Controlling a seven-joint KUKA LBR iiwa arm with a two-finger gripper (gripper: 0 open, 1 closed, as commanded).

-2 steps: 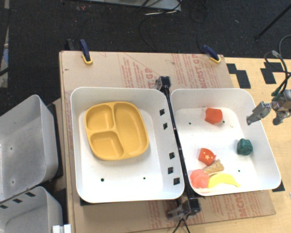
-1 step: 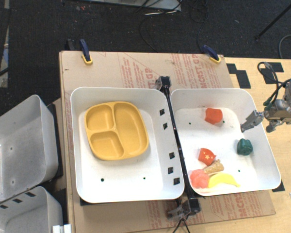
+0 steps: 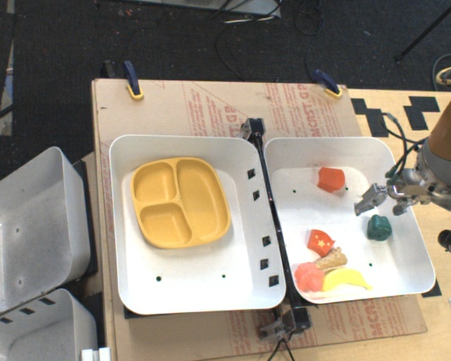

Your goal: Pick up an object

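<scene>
Jaws spread wide and holding nothing, gripper poised over the right bin, the dark green object lying just beside and below it; orange block and clustered toys lay apart, the yellow tray in the left bin

Smooth glossy white plastic bins. Matt yellow plastic divided plate. Rough brown cardboard-like board with red print beneath. Soft-looking plastic toys: red block, dark green lump, yellow banana. Dull grey metal gripper.
</scene>
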